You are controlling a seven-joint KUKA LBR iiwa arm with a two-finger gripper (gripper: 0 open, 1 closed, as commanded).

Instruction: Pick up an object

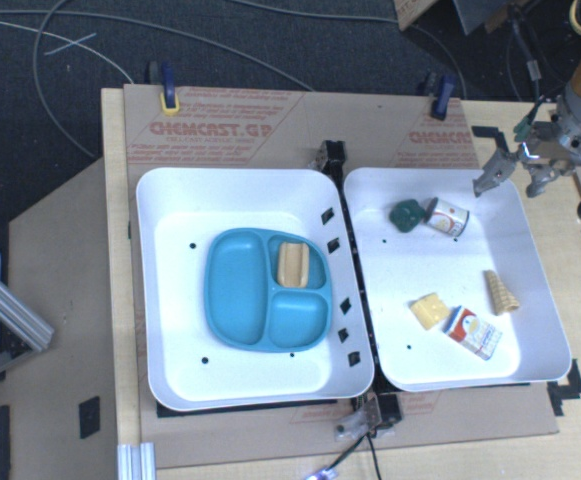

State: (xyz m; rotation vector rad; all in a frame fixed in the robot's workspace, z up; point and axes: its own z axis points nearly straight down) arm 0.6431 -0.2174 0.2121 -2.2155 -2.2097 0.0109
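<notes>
One small, seemingly white can [449, 217] lies tipped over.

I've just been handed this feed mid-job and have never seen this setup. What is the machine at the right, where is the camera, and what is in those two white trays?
The camera sits fixed above the bench, looking down at a slant. At the upper right is the robot arm's gripper, two open fingers holding nothing, above the far corner of the right bin. That bin holds a dark green lump touching a small can lying on its side, a yellow block, a red and white packet and a tan cone-shaped piece. The left bin holds a blue divided plate with a tan slice in its upper right compartment.
</notes>
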